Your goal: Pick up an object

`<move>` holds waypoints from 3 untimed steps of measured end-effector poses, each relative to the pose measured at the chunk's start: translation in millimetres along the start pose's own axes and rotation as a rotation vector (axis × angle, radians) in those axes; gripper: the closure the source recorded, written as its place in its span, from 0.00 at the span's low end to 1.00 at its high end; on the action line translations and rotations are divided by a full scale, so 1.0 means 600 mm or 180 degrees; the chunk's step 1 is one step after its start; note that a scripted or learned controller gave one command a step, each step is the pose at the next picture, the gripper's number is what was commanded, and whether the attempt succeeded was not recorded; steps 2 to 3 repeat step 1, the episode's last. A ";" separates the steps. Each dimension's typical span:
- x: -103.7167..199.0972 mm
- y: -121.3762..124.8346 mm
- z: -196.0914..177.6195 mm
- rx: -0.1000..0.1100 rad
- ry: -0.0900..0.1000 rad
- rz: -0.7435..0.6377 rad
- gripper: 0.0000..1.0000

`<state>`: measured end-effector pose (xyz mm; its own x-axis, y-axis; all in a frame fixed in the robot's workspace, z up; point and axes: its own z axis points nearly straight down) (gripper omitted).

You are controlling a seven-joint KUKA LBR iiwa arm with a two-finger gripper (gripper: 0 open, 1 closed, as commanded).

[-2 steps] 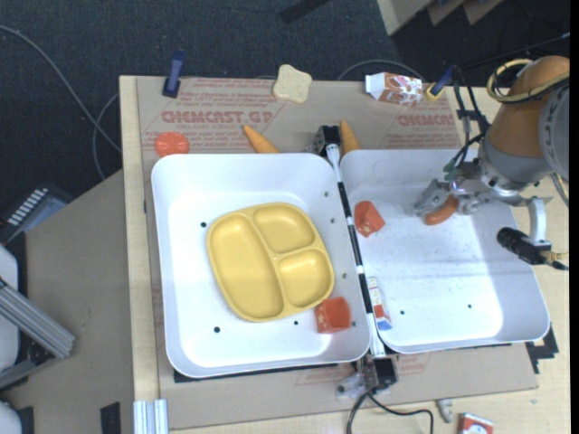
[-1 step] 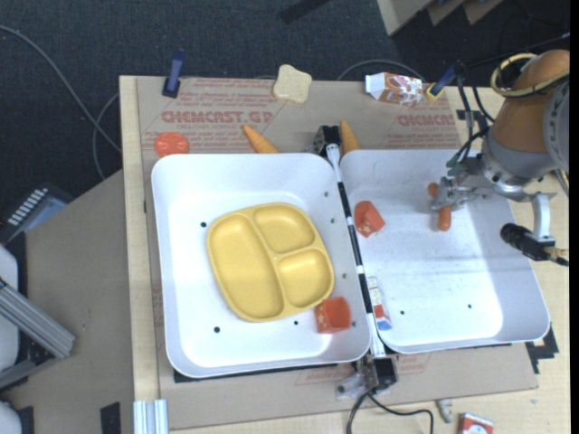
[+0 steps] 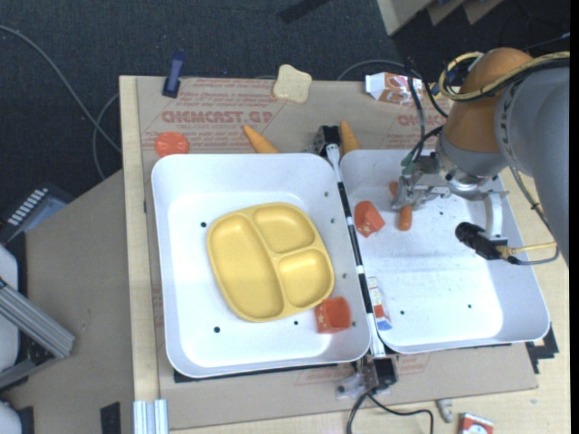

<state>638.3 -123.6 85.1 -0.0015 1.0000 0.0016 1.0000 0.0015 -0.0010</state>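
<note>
In the right bin (image 3: 452, 315) a red-orange chunk (image 3: 367, 217) lies near the left wall. A small orange stick (image 3: 404, 218) lies just right of it, and another small orange bit (image 3: 395, 188) sits a little farther back. My gripper (image 3: 414, 191) hangs low over the bin's back left part, directly above and touching or almost touching the orange stick. The grey arm with its orange band (image 3: 479, 98) comes in from the right. In the left bin (image 3: 181, 242) there is a yellow divided plate (image 3: 270, 259) with a red-orange block (image 3: 333, 315) by its front right corner.
Behind the bins on the cardboard lie a blue item (image 3: 174, 73), a beige bread-like piece (image 3: 291, 82), an orange disc (image 3: 171, 143), a carrot (image 3: 260, 139) and a printed packet (image 3: 389, 86). A small wrapper (image 3: 376, 302) rests on the divide between the bins.
</note>
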 end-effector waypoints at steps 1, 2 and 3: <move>0.117 -0.034 -0.169 -0.0017 -0.0003 -0.0002 1.00; 0.117 -0.034 -0.169 -0.0017 -0.0003 -0.0002 1.00; 0.117 -0.034 -0.169 -0.0017 -0.0003 -0.0002 1.00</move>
